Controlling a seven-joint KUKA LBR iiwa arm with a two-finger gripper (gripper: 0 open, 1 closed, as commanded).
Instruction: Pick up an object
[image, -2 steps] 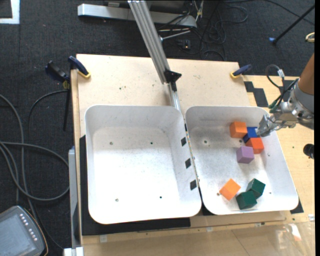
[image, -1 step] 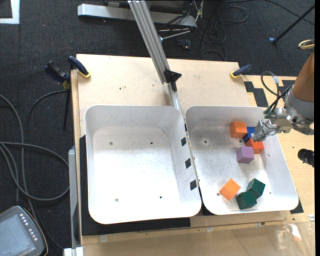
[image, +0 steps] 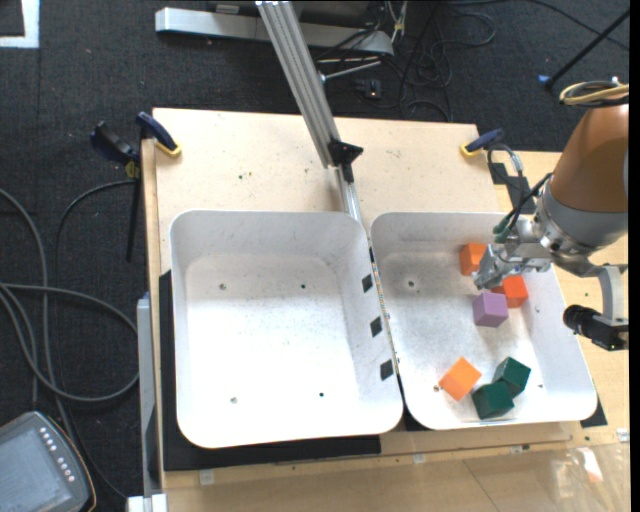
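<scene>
A robotics lab: clamped wooden bench (image: 250, 160), loose cables (image: 60, 300), dark carpet (image: 70, 80).

Arm (image: 590, 180): grey rounded body, orange band above wrist, black cable alongside, metallic gripper (image: 495, 272) below.

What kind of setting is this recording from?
Most likely a robotics lab test bench: a wooden board clamped at its corners holds two white bins, loose cables run across dark carpet, and small coloured blocks like the purple cube serve as grasp objects.
</scene>
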